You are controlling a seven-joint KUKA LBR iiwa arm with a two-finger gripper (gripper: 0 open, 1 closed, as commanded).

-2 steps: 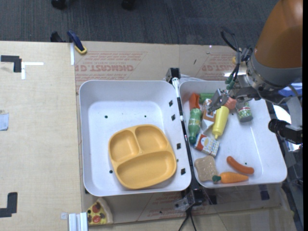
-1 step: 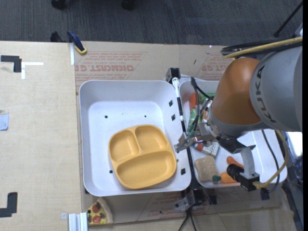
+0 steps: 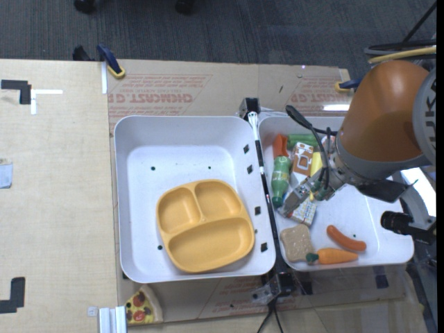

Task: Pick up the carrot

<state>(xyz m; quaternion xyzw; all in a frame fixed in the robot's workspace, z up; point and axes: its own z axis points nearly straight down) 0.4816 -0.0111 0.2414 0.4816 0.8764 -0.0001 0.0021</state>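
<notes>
The carrot (image 3: 336, 257), orange with a green stub at its left end, lies near the front wall of the right bin (image 3: 388, 255). My gripper (image 3: 300, 200) hangs over the middle-left of that bin, above and to the left of the carrot and well apart from it. It sits just over a small pale packet (image 3: 306, 214). The grey and orange arm (image 3: 385, 120) covers the back right of the bin.
A red sausage (image 3: 345, 238) lies just behind the carrot and a brown bread slice (image 3: 297, 242) to its left. A green bottle (image 3: 280, 175), an orange-white box (image 3: 302, 158) and other toy food crowd the bin's back left. The left bin (image 3: 139, 186) holds a yellow divided plate (image 3: 205, 224).
</notes>
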